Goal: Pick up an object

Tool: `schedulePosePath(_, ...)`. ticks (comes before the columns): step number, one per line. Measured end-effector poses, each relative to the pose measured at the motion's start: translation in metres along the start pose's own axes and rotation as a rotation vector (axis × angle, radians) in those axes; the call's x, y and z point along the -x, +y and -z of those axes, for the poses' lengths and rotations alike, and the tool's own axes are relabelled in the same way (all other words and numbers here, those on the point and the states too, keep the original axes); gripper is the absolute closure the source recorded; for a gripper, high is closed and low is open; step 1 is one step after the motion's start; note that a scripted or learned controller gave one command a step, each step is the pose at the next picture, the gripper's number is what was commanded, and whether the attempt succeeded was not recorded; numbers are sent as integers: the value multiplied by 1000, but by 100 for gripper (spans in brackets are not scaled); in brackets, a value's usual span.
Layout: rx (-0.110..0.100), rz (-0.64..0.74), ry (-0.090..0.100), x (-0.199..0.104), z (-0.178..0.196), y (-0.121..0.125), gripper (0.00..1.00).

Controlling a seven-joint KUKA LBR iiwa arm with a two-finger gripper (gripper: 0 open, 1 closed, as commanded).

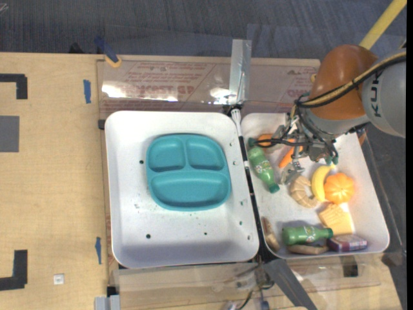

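Observation:
The right bin [371, 173] holds a pile of toy food: a green bottle [262, 167] near its left wall, an orange carrot piece [285, 158], a tan croissant [302, 190], a yellow banana [319, 181], an orange fruit [339, 188], a cheese wedge [337, 218], a second green bottle [306, 234] lying at the front and a purple block [350, 243]. My gripper [298, 152] hangs low over the back of this bin, just above the carrot piece and between the first bottle and the banana. I see nothing gripped between its fingers.
The left bin [122, 192] carries a teal divided plate [188, 171] in its middle. A metal divider post [240, 70] rises behind the seam between the bins. The arm's orange band [341, 81] looms over the right bin's back edge.

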State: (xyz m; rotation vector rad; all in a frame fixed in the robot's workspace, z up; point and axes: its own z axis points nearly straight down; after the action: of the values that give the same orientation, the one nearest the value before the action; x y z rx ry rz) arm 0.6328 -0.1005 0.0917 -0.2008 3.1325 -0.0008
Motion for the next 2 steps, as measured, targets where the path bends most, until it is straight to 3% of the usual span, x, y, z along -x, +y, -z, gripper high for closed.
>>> schedulePosePath(1,-2,1,-14,4,13,1,100)
schedulePosePath(2,1,93,-17,22,101,86,100)
